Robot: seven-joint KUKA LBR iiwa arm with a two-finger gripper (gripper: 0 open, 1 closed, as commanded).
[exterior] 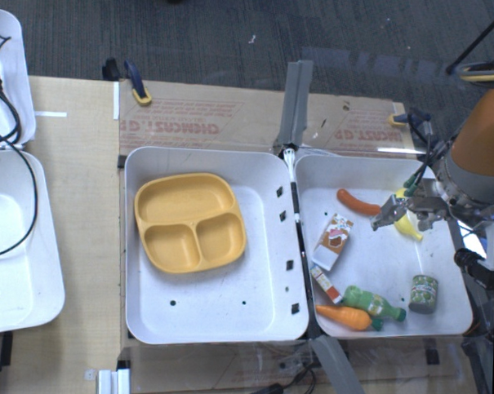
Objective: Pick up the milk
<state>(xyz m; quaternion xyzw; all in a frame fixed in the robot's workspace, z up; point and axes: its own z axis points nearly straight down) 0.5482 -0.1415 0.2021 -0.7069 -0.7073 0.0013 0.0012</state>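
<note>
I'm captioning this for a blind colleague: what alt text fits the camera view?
The gripper hovers over the right bin, right of the milk carton, beside a sausage and banana. The left bin holds a yellow tray.

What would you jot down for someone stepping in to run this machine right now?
Claw: hovering over the upper right part of the right white bin, beside a small yellow banana-like item. Whether it is open or shut cannot be read, and nothing shows between its tips.

Milk: the small white and red milk carton lies flat near the middle of the right bin, left of and below the claw, apart from it.

Nearby: an orange-red sausage above the carton.

Done: nothing yet; the carton is untouched.

Left: bring the claw over the carton, grip it, lift it.
</note>
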